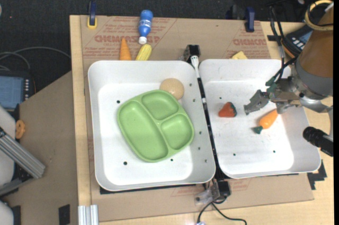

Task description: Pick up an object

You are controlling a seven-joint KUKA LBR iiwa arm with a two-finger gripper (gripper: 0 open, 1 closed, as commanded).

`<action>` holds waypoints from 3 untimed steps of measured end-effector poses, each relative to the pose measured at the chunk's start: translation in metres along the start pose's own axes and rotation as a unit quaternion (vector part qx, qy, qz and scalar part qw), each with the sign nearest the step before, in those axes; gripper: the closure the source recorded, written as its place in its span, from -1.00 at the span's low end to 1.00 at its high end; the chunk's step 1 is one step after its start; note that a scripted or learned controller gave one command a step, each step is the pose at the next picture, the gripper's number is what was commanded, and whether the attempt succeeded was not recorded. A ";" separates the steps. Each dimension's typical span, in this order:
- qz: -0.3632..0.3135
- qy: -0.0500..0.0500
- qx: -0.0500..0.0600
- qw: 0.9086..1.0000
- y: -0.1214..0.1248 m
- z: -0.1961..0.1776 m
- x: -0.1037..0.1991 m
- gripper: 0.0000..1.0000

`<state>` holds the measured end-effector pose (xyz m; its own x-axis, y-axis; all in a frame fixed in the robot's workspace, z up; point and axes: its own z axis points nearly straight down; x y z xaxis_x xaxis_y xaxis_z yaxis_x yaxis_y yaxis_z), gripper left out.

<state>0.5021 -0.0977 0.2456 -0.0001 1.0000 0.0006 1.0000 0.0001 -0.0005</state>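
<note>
In the right bin (254, 160), a small orange carrot toy (267, 119) with a green tip lies towards the right. A red strawberry toy (228, 110) sits to its left, near the bin's left wall. My gripper (263, 104) hangs low over the right bin, just above and slightly left of the carrot and to the right of the strawberry. Nothing is visibly held in it. The left bin (106, 155) holds a green three-part plate (156, 124), with a beige ball (172, 88) at the plate's far edge.
Behind the left bin, a blue-and-white bottle (144, 25), an orange cone-shaped carrot (124, 50) and a yellow corn piece (144, 52) lie on the cardboard. A yellow scrap (239, 55) sits behind the right bin. A black fixture (193, 53) stands where the bins meet.
</note>
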 end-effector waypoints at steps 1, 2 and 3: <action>0.003 -0.002 0.000 1.000 0.048 0.096 -0.087 -1.00; 0.001 0.001 0.003 1.000 0.038 0.165 -0.098 -1.00; 0.001 -0.001 -0.002 1.000 0.040 0.150 -0.098 1.00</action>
<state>0.5424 -0.1954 0.0952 0.0017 1.0000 -0.0013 1.0000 -0.0017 0.0029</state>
